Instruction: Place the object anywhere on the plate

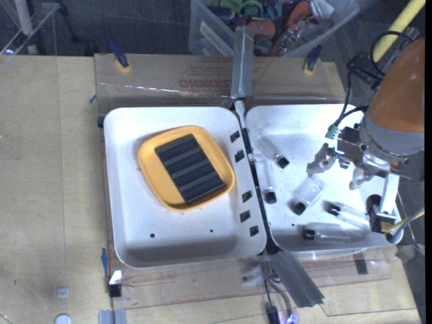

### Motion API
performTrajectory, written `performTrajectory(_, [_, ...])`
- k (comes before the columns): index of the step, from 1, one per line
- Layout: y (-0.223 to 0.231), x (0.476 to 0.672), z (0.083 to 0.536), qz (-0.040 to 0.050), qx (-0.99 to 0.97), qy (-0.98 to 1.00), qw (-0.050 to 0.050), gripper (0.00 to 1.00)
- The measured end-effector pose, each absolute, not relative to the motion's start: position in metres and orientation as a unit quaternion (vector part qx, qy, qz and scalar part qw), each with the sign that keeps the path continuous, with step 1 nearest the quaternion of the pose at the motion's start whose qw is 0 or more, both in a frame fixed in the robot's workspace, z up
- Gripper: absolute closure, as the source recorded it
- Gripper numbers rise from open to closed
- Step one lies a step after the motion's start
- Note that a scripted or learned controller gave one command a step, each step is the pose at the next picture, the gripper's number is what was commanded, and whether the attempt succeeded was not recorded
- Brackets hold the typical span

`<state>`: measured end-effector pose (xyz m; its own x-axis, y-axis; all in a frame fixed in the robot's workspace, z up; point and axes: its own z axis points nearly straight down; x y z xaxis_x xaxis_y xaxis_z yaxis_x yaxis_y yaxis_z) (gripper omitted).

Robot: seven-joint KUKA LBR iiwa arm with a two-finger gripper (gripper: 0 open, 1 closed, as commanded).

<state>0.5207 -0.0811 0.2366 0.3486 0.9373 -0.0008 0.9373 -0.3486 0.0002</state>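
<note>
While the grey arm with its orange band [401, 93] reached in over the right white bin [297, 123], its two-finger gripper [337, 171] hung above that bin's middle, fingers spread apart with nothing between them. Several clear plastic vials with black caps [305, 196] lay scattered on the right bin's floor, some near its front edge, one just below the gripper. The yellow square plate [152, 157] sat in the left white bin [128, 241], toward its far edge, bearing a black ribbed block [190, 167]. A clear tub of coloured items [270, 9] stood beyond the bins.
</note>
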Motion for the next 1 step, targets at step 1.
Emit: performTrajectory(1, [-0.0658, 0.5198, 0.2307, -0.0011, 0.784, 0.621, -0.002, 0.00])
